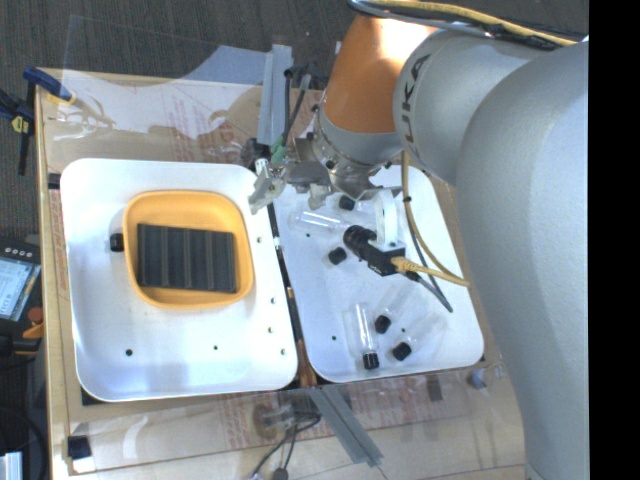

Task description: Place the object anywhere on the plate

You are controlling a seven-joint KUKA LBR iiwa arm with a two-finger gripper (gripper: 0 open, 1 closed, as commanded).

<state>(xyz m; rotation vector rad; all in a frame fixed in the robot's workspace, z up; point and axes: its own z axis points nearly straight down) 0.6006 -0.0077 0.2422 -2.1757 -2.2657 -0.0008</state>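
A yellow plate (186, 206) with rounded corners lies in the left bin (150, 363), and a dark ribbed slab (190, 257) covers its middle. In the right bin (440, 313) lie small objects: a black marker-like piece (368, 250), a clear tube (314, 223), a small black block (337, 256), and a clear tube with a black cap (366, 336). My gripper (352, 200) hangs low over the far part of the right bin, just above the black marker-like piece. The wrist hides much of it, and I see nothing held in it.
Two more small black pieces (401, 350) lie near the right bin's front. A yellow cable (430, 268) trails from the arm across that bin. A small black bit (117, 242) sits beside the plate's left edge. The grey arm (520, 218) covers the right side.
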